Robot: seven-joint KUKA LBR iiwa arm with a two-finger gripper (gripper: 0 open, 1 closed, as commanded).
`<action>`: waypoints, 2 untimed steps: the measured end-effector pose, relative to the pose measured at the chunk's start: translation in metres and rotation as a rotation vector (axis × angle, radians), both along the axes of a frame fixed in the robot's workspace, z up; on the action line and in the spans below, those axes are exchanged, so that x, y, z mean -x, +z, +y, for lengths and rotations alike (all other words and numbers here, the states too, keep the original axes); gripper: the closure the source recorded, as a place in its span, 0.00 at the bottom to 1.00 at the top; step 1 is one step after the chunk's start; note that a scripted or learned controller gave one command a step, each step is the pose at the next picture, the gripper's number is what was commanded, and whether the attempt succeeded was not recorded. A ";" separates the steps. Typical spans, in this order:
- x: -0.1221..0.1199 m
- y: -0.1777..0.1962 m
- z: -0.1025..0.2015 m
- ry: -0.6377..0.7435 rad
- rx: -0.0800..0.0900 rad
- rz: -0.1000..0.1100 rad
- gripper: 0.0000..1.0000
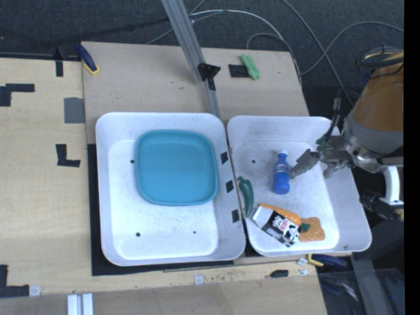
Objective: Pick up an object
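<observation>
Gripper (pixel 314 163) over the right bin (pixel 341 202), fingers apart and holding nothing.

The blue bottle (pixel 281 173) lies just left of the fingertips, seemingly apart from them. Below the fingers sit a black-and-orange packet (pixel 279 223) and an orange toy (pixel 314 230); a green tool (pixel 247 195) lies further left. A teal plate (pixel 176 167) occupies the left bin (pixel 118 176).

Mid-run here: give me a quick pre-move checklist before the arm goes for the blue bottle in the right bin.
1. Blue bottle lying free, apart from other items: ok.
2. End effector just right of the bottle, nothing between them: ok.
3. Finger opening: cannot tell.
4. Orange and black pack clear of the bottle: ok.
5. Green tool at the right bin left wall, clear of the approach: ok.
6. Teal plate in the left bin, out of the way: ok.
</observation>
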State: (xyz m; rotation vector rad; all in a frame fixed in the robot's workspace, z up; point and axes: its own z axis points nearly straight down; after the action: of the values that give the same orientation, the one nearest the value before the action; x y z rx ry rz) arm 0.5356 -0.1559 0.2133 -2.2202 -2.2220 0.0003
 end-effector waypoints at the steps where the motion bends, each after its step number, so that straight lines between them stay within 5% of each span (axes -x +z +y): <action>1: 0.000 -0.056 -0.009 -0.001 -0.001 0.005 0.00; 2: 0.005 -0.099 -0.008 -0.001 -0.001 0.004 0.00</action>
State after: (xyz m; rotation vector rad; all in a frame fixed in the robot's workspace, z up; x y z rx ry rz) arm 0.5309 -0.1639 0.1141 -2.2184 -2.2190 0.0040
